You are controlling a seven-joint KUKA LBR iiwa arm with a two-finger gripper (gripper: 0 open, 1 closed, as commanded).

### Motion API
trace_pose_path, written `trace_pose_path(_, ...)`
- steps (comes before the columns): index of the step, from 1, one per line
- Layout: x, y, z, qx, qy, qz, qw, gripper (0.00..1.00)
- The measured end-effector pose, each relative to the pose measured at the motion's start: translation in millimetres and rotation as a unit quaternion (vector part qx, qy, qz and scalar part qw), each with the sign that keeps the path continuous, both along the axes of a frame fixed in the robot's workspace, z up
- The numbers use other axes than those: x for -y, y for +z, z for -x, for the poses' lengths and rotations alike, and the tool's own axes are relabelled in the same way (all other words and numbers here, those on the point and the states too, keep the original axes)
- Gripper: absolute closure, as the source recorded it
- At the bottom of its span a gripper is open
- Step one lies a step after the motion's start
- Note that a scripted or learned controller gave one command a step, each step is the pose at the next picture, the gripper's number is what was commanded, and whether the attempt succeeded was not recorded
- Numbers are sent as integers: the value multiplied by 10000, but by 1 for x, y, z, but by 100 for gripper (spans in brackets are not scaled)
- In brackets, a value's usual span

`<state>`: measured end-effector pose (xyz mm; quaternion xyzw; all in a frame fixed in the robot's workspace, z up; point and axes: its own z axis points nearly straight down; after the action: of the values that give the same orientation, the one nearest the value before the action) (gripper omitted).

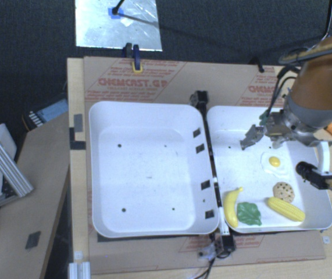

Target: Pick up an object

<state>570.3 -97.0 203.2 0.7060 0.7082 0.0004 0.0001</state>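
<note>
While you watch from above, the arm (322,86) reaches in from the right and hangs over the far part of the right bin (229,118), its orange band uppermost and the wrist tilted down toward the left. At its tip the gripper (252,137) points left and slightly down, above bare bin floor; you can see nothing between its fingers, and whether they are spread or pressed together you cannot tell at this size.

Your objects all lie in the right bin, nearer than the gripper. A fried egg (274,162) sits just right of and nearer than the gripper tip, apart from it. Nearer still, a cookie (282,190) rests beside a corn cob (286,208), which lies slantwise by the near right corner. At the near left corner a banana (231,207) stands along the wall, with a green leaf (249,213) touching its right side. A black part (309,174) with a white bracket juts over the bin's right rim.

Left of it, the left bin (99,156) shows its white floor with a few small dark dots. Both bins rest on a cardboard sheet (154,77).
</note>
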Motion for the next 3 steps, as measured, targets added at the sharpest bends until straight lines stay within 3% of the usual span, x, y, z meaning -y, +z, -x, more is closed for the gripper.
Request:
trace_pose_path(1, -62, 126, -22, 86, 41, -5, 10000, 0)
trace_pose_path(2, -94, 213, 7, 61, 31, -6, 10000, 0)
trace_pose_path(3, -85, 314, 77, 79, 9, -5, 10000, 0)
